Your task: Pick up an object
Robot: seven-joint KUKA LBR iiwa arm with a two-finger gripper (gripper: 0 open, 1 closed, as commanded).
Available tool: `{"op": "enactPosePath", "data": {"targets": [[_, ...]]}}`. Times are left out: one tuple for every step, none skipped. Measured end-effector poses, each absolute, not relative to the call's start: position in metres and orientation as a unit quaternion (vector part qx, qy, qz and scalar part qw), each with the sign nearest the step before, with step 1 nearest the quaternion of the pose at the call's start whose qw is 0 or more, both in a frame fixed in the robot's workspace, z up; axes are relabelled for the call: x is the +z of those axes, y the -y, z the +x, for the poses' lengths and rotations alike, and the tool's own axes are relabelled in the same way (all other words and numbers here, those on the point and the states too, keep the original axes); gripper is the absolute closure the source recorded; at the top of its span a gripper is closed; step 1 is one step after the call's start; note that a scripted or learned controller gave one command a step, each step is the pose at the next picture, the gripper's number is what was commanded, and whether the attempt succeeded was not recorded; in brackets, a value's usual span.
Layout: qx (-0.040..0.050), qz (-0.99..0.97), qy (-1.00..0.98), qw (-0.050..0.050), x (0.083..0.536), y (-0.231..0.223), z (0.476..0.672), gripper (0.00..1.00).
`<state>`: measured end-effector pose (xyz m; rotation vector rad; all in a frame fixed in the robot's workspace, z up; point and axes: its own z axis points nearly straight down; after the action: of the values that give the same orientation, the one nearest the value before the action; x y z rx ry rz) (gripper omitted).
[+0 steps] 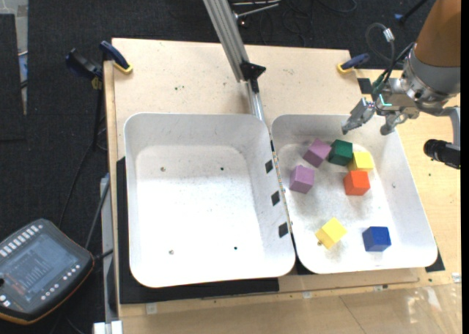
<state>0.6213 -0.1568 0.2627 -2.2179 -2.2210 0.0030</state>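
My gripper hangs open above the far edge of the right bin, with nothing between its fingers. Below it in that bin lie several small blocks. A green cube sits closest, just below and left of the fingertips, between a purple block and a yellow block. An orange cube lies under the yellow one. A second purple block rests near the bin's left wall. Toward the front sit a yellow cube and a blue cube.
The left bin adjoins the right one along a shared wall. A slanted metal pole runs from the top of the view down to the divider. Blue-and-yellow clamps grip the bench's far corners. A handheld pendant lies at lower left.
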Motion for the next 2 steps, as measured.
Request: {"op": "enactPosePath", "data": {"targets": [[0.0000,-0.706,0.708,0.000,0.265,0.157,0.622,0.00],[0.0016,-0.707,0.707,0.001,0.216,0.163,0.627,0.00]]}}
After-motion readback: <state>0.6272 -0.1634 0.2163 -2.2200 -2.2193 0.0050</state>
